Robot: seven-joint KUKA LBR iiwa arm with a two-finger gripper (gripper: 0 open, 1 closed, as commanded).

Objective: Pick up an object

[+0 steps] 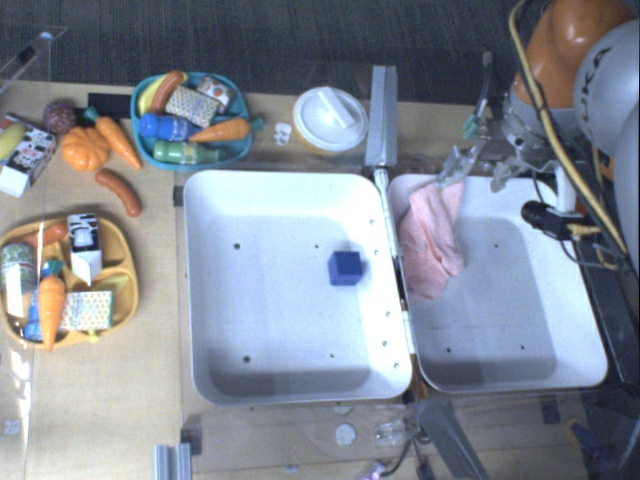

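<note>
Over the right-hand shallow white bin (520,376), one grey two-finger gripper (474,168) at the top edge of one crumpled pink cloth (432,243).

Two bins side by side on the wooden bench (120,398); inside the left-hand shallow white bin (280,373), one small blue cube (346,267) near the middle, well apart from the gripper. Pink cloth draped along the right bin's left wall, its upper corner just beneath the gripper; impossible to tell whether spread, closed, or pinching the fabric. Behind the bins, one round white lid (330,118). Off to the left, one blue bowl (190,164) and one yellow tray (126,298), both heaped with toy food, plus one loose orange toy pumpkin (82,149).
</note>
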